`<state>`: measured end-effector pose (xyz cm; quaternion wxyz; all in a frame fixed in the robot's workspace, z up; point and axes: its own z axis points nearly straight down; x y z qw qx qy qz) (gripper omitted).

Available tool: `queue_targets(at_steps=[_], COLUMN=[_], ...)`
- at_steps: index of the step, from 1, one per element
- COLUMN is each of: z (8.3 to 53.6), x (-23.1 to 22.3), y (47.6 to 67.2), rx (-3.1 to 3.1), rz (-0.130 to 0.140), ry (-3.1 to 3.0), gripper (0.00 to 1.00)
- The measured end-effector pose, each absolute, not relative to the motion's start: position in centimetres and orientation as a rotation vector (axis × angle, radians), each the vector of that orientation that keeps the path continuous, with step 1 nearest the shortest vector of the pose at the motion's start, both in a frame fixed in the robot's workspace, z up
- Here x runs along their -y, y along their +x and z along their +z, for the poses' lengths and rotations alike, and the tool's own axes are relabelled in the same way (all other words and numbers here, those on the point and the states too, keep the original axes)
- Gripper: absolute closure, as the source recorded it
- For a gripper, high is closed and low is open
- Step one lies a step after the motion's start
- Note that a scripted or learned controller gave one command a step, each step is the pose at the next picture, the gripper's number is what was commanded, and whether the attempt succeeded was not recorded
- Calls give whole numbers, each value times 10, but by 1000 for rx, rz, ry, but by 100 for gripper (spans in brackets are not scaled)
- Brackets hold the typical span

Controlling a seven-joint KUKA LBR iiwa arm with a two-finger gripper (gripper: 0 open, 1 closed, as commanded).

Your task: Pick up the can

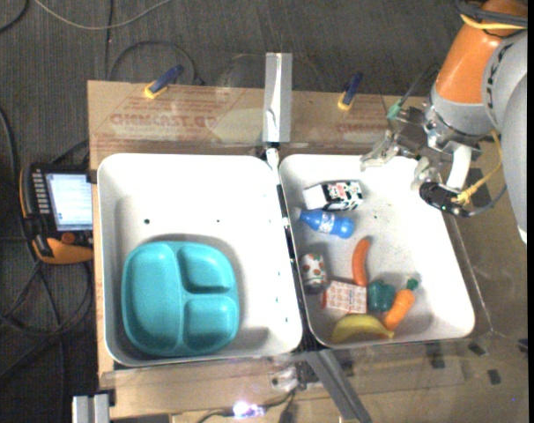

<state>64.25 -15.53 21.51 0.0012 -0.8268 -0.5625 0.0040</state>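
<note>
Can stands upright by the right bin's left wall, so the gripper, whose fingers' state I cannot tell, should descend clear of the carton just beside it.

The hand hovers over the right bin's far edge, apparently holding nothing.

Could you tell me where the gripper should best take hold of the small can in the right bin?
Probably from above, across the round body of the can. It stands close to the bin's left wall, so the pinch should run parallel to that wall, clear of the carton.
</note>
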Motion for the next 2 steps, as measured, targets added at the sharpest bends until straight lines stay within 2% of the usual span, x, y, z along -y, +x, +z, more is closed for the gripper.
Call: queue_targets(at_steps=[1, 2], z=[100, 100], x=[127, 127], y=[580, 580], rx=[1735, 1735], rz=[6, 8], ry=[-2614, -2613], gripper=[0, 0])
